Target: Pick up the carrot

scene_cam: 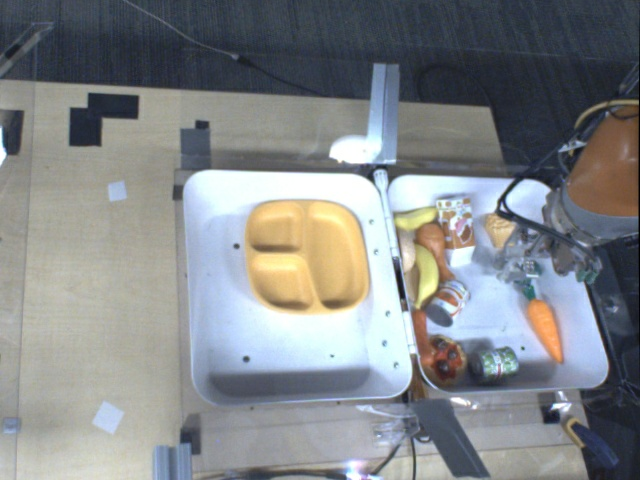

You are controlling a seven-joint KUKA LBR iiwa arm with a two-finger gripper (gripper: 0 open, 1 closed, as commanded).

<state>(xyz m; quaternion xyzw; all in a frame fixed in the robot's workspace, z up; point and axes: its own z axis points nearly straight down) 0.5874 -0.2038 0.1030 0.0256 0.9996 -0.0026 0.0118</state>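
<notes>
The carrot (545, 329) lies in the right bin (585, 368) near its right wall, orange, with its green top (530, 290) pointing up-left. My gripper (522, 264) hangs just up-left of that green top, close to it, at the end of the arm with the orange band (612, 173). I see nothing lifted off the bin floor.
The right bin's left side holds bananas (425, 268), a small carton (455, 222), a tipped can (449, 299), a green can (495, 363) and a red item (445, 358). A pale wedge (499, 230) lies near the gripper. A yellow divided plate (305, 255) sits in the left bin (215, 358).
</notes>
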